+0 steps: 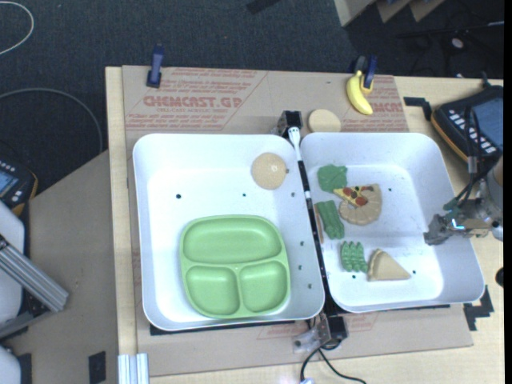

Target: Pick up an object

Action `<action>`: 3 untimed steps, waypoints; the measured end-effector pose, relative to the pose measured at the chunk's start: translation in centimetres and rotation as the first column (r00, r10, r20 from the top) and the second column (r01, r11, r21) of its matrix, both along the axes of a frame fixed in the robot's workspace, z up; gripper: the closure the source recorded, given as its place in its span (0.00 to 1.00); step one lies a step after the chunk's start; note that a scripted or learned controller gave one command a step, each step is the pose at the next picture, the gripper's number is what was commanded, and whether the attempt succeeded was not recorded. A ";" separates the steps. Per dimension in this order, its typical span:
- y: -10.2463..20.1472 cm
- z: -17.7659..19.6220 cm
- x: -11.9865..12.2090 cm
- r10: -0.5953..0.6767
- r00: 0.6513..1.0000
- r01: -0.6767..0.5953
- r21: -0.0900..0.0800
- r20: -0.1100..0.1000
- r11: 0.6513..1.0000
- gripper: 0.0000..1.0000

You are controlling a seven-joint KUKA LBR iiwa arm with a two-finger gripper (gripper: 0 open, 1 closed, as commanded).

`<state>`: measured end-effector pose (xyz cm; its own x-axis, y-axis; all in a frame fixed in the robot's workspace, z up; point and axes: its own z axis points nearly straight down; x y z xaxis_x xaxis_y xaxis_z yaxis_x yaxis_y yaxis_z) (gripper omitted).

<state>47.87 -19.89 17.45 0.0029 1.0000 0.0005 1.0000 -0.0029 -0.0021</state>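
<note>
**A:** In the camera view from above, where does the gripper sit against the things it could pick up?

**B:** The gripper (445,229) is low over the right bin (424,154), near its right wall, on the end of the arm (488,206) that reaches in from the right. All the pickable items lie to its left in the picture. The nearest looks to be a tan wedge (388,267), down and to the left, with its long axis running left to right. A pizza slice (359,203) lies further left and slightly up.

**A:** Is the gripper holding anything?

**B:** It is too small and blurred to tell how it stands, and nothing shows in it.

**A:** Count the rest for me.

**B:** In the right bin: three green pieces (332,176), stacked top to bottom along the left wall, one pizza slice, one wedge. In the left bin (160,182): one green divided plate (234,262) with three compartments and one tan round cookie (269,170). On the bench outside the bins: one banana (358,94) and one tan disc (324,121).
</note>
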 end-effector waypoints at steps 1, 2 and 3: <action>-2.7 -0.8 0.0 0.000 1.000 0.000 -0.003 0.003 1.000 1.00; 3.2 -7.9 3.6 0.009 1.000 -0.009 0.004 -0.003 1.000 1.00; 8.0 0.5 0.0 0.007 1.000 -0.007 0.000 0.006 1.000 1.00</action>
<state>47.86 -11.87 17.97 -0.0041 1.0000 0.0010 1.0000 0.0041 0.0034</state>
